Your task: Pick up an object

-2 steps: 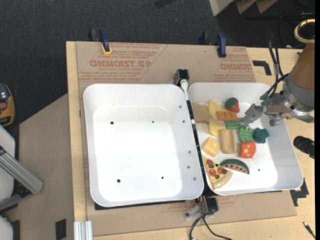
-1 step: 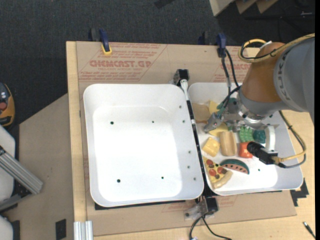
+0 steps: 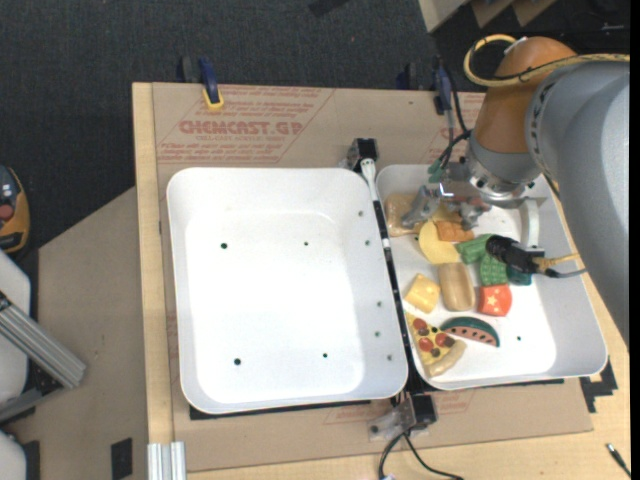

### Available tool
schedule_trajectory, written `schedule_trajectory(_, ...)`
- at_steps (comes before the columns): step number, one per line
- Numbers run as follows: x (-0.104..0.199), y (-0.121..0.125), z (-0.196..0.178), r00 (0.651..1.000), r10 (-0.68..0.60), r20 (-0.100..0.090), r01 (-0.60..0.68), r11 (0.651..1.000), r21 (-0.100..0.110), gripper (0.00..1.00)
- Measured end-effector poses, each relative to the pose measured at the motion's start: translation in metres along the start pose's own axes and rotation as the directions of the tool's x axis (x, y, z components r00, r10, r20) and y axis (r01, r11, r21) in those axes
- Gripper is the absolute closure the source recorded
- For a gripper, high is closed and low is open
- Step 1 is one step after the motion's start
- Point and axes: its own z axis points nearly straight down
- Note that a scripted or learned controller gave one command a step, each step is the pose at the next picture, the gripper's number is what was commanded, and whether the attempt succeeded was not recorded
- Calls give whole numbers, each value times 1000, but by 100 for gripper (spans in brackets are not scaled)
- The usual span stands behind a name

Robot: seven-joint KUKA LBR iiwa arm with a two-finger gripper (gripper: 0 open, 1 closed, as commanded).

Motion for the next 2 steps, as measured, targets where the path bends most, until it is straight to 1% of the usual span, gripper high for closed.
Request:
schedule_trajectory(1,3,3,1,1000,6,7,-6,1000,7,0)
schedule_trajectory(2,3,3,-12,1000,6,9,-6,1000,3,100)
